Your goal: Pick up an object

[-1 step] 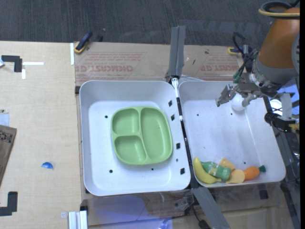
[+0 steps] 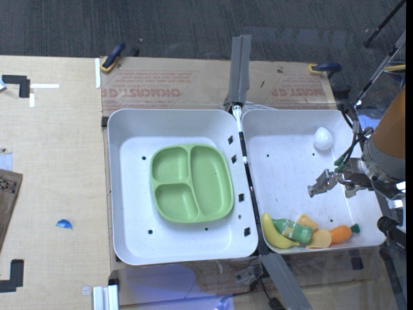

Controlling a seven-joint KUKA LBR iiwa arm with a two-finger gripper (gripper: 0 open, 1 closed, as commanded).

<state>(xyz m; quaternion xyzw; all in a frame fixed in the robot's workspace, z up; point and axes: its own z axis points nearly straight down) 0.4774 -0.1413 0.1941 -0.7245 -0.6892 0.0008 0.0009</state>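
Note:
In the right bin (image 2: pixel 284 141), a pile of toy food lies along the front wall: a yellow banana (image 2: pixel 273 233), a green piece (image 2: pixel 294 230), a pale orange piece (image 2: pixel 318 239) and an orange carrot (image 2: pixel 342 233). A white ball (image 2: pixel 322 138) rests alone near the bin's far right corner. My gripper (image 2: pixel 321 186) hangs over the right half of this bin, above bare floor between the ball and the pile, and nothing shows in its grasp.
The left bin (image 2: pixel 129 173) holds a green divided plate (image 2: pixel 192 183). A grey divider (image 2: pixel 240 70) stands between the bins at the back. Cardboard (image 2: pixel 168 86) lies behind them. The arm's body (image 2: pixel 390 141) overhangs the right bin's right wall.

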